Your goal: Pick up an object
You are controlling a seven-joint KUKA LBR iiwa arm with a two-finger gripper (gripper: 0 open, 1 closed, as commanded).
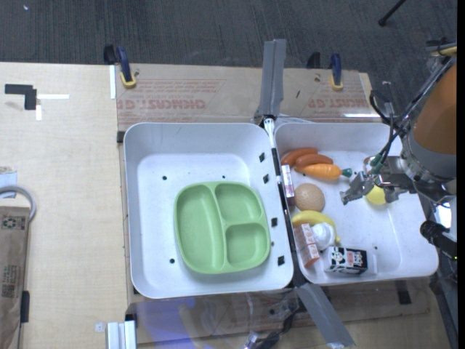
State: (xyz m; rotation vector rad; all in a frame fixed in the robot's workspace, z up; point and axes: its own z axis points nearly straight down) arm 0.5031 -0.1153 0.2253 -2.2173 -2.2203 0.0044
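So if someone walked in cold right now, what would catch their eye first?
Probably the green divided plate, lying alone in the left bin. Next, the huddle of toy food along the left side of the right bin: a carrot, a banana and a small black-and-white carton. Then the gripper, low over the right bin beside a small yellow object.

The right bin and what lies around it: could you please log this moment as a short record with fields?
left bin: shallow white bin holding a green three-compartment plastic plate
right bin: shallow white bin with toy food
items at its left side: orange carrot, tan egg, yellow banana, black-and-white carton
gripper: gripper low over the right bin, next to a small yellow round object
hold: cannot tell
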